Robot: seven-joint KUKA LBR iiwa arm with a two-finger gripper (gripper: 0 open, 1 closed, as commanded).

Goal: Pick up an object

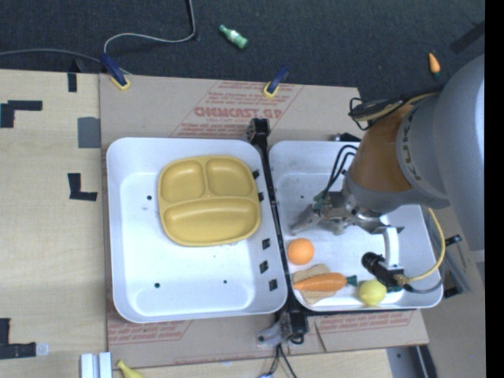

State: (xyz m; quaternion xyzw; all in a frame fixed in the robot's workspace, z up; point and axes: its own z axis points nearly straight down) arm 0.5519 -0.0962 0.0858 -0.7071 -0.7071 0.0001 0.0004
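Note:
The right bin [299, 172] holds an orange ball [300, 251], a carrot [321, 283] lying across a tan bread-like piece [309, 272], and a yellow lemon [372, 292] at the front edge. My gripper [309, 217] hangs low over the middle of this bin, just above and behind the orange ball and apart from it. The grey arm with its orange band [378, 152] covers the bin's right half. Nothing shows in the gripper.
A yellow divided plate [209, 199] lies in the back half of the left bin [130, 242]. The bins stand on cardboard [181, 105]. A black cable and yellow wire [425, 278] loop near the lemon. A small green item [234, 36] lies on the dark floor behind.

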